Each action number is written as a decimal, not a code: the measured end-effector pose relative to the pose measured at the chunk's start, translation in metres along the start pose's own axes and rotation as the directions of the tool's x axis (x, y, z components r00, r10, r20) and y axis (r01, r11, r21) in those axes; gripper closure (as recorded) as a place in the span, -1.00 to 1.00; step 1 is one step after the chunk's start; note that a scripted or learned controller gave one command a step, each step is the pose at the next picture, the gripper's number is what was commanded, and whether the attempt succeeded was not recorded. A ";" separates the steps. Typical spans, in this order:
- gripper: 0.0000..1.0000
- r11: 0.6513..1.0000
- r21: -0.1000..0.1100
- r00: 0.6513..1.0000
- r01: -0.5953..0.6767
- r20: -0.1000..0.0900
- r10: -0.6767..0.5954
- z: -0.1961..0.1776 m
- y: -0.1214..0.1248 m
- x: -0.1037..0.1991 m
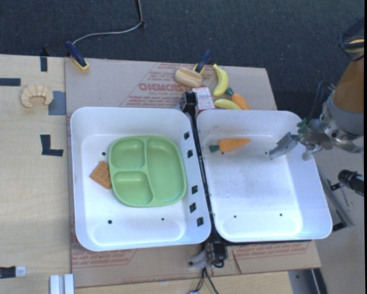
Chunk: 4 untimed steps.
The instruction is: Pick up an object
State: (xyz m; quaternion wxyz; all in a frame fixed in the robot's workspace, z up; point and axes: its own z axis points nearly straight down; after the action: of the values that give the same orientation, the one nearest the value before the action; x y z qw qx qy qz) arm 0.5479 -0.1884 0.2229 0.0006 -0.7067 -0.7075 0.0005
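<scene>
An orange toy carrot (232,144) with a green top lies in the right bin (263,222), near its far left corner. My gripper (293,149) hangs over the right bin's far right side, to the right of the carrot and apart from it. Its fingers stand open with nothing between them. In the left bin (134,231) sits a green divided plate (147,170), with a flat tan cracker (101,174) tucked beside its left edge.
Behind the bins lie a bread roll (188,76), yellow bananas (220,81), another small carrot (239,101) and a small box (202,97). A croissant (36,95) rests on the bench at far left. Black clips line the wall between the bins.
</scene>
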 end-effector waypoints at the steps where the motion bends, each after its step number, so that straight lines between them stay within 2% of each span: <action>1: -1.00 1.000 0.001 1.000 0.001 -0.001 -0.001 0.055 0.055 0.078; 2: -1.00 1.000 -0.005 1.000 0.001 0.002 -0.001 0.137 0.102 0.089; 3: -1.00 1.000 -0.003 1.000 0.001 0.001 -0.001 0.137 0.121 0.088; 4: 1.00 1.000 -0.004 1.000 0.003 0.003 -0.003 0.127 0.121 0.088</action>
State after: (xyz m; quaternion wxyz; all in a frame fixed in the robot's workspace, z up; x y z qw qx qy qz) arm 0.6691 -0.1004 0.0956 -0.0018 -0.7059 -0.7084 0.0003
